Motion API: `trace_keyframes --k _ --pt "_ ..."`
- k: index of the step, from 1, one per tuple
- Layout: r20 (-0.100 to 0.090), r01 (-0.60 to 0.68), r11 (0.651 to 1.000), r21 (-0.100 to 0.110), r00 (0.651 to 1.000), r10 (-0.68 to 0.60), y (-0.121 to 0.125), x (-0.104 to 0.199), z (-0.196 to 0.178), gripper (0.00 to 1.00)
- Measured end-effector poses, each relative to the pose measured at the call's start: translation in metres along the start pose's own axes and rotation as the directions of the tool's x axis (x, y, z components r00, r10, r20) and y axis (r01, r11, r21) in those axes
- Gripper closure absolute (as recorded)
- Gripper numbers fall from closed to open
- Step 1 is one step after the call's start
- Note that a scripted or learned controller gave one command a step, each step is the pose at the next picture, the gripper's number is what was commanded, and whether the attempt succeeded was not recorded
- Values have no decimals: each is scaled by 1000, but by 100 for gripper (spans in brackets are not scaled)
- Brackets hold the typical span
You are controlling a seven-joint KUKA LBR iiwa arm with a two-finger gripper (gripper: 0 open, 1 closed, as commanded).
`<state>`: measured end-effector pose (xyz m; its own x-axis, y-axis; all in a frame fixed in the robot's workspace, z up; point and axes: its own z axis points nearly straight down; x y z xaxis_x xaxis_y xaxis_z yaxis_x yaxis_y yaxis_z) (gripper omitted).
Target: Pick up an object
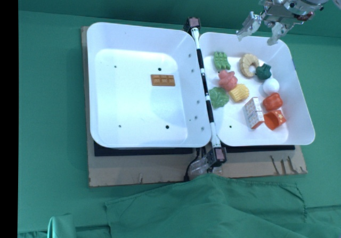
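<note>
My gripper (261,30) hangs above the far edge of the right bin (301,125), fingers spread open with nothing between them. Below it in that bin lie several toy foods: a yellow ring-shaped piece (248,65), a dark green piece (263,72), a green leafy piece (221,60), a pink-red piece (227,80), a yellow corn-like piece (239,92), a white ball (270,85), a green piece (218,97), an orange-red pepper (272,101), a red and white box (253,112) and an orange cup (275,120). An orange-brown chocolate bar (163,80) lies alone in the left bin (106,125).
The two bins sit side by side on a cardboard sheet (133,175) over green cloth. A black hinge bar (204,85) with clamps runs between them. A fold of green cloth (213,205) lies at the front.
</note>
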<state>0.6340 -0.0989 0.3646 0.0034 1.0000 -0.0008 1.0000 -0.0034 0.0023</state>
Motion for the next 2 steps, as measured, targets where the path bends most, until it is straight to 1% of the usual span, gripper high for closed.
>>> trace_keyframes --k 1,2 --pt "5 -2 1000 -5 1000 2 68 -41 9 0" --pt "3 0 1000 -3 1000 0 66 -38 7 0"
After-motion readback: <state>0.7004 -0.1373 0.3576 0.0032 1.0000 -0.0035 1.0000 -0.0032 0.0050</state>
